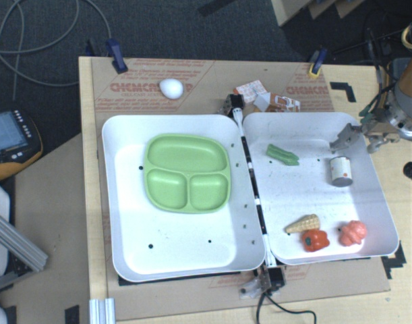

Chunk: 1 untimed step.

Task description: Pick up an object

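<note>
- The tool (357, 135) hung at the far right rim of the right bin (367, 245), just beyond the can (340, 170). Its two grey fingers stood spread wide, nothing between them.
- The can, a short grey cylinder, lay on its side on the bin floor just below the tool. Its long axis ran roughly from the far wall toward the near wall, and its round end faced the camera side.
- Judged risk: a can lying on its side could roll. If the fingers closed across the curved flank, or one finger touched first, the can might squirt sideways and the tool would shut on nothing.
- A second risk was the bin's right wall, close to the tool; a descent slightly off line could clip the rim.
- The green pod (282, 155) lay well left of the can, its long axis slanting toward the near right.
- The cone (302, 223), red pepper (315, 240) and pink lump (353, 233) sat near the front wall, well apart from the tool.
- The left bin (125, 235) held a green tray (187, 172).
- A white egg (170, 88) rested on the table (98, 181) behind it.
</note>
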### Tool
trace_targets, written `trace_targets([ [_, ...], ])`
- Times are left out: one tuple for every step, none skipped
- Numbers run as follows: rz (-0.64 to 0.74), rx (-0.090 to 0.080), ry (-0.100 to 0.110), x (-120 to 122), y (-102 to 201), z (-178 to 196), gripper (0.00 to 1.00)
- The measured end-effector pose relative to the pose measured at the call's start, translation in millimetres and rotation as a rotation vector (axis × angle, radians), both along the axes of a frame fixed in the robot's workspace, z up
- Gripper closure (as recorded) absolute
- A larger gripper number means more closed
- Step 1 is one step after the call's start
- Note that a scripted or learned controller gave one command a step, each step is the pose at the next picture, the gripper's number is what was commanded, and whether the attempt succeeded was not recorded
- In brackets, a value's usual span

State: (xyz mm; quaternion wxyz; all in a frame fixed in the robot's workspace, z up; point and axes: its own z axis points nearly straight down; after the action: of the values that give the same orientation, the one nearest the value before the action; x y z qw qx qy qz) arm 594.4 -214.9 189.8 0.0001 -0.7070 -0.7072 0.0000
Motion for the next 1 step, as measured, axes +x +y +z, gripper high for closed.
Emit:
trace_targets([
  [0.002,0.006,0.004,5.0,-5.8,-86.8,0.00],
])
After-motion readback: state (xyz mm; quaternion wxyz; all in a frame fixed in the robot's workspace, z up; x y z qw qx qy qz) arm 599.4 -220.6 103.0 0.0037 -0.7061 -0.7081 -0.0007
